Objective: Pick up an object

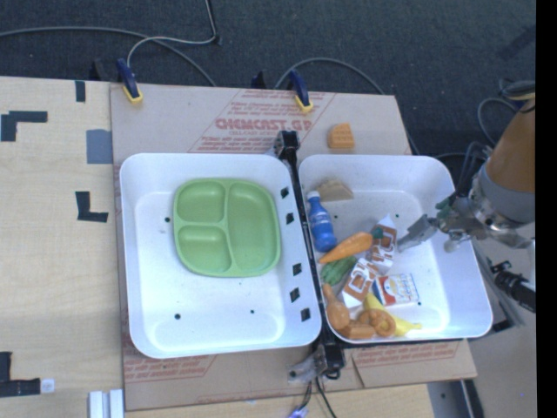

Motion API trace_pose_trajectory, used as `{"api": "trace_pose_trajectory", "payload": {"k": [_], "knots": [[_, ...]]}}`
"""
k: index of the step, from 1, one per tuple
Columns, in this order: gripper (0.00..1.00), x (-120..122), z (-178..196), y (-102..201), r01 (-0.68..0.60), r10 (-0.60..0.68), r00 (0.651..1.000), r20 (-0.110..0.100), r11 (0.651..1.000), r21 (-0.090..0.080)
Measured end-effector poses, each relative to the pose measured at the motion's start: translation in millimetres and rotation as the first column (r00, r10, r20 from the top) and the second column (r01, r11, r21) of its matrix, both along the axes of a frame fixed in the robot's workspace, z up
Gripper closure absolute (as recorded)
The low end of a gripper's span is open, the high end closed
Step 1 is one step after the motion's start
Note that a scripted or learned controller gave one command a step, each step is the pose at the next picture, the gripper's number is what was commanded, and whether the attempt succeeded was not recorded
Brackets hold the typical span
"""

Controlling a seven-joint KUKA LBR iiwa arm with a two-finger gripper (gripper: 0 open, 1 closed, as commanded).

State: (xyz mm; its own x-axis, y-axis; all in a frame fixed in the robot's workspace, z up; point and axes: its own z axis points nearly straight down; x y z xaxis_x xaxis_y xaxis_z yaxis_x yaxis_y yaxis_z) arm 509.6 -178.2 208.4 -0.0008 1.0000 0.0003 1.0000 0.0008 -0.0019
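The right bin (435, 181) holds a pile of toy food along its left side. In it are a blue bottle (321, 223), a carrot (348, 247), a green vegetable (335, 271), small red-and-white cartons (399, 290), a yellow banana (393, 321) and brown pieces (359, 322). A tan piece (333, 190) lies at the bin's back. My gripper (435, 233) hangs over the right half of this bin, just right of the pile. Its two fingers are spread open with nothing between them; the left finger (416, 232) points toward a carton (383, 238).
The left bin (148, 259) holds a green divided plate (228, 226). An orange block (341, 136) lies on the cardboard behind the right bin. Two clamps (130, 84) pin the cardboard's back edge. Cables run over the dark floor beyond.
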Motion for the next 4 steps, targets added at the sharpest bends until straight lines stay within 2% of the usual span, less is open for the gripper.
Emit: {"api": "trace_pose_trajectory", "payload": {"k": [1, 2, 3, 4], "knots": [[0.00, -17.6, -100.2, 21.4, 0.001, -0.001, 1.000, 0.017, 1.000, 0.000], [0.00, 29.9, -112.6, 57.2, 0.000, 0.000, 1.000, 0.022, 1.000, -0.006], [0.00, 12.6, -114.2, 67.1, 0.002, -0.002, 0.999, 0.037, 1.000, -0.014], [0.00, 6.2, -114.5, 75.5, 0.004, -0.004, 0.999, 0.036, 1.000, -0.015]]}}
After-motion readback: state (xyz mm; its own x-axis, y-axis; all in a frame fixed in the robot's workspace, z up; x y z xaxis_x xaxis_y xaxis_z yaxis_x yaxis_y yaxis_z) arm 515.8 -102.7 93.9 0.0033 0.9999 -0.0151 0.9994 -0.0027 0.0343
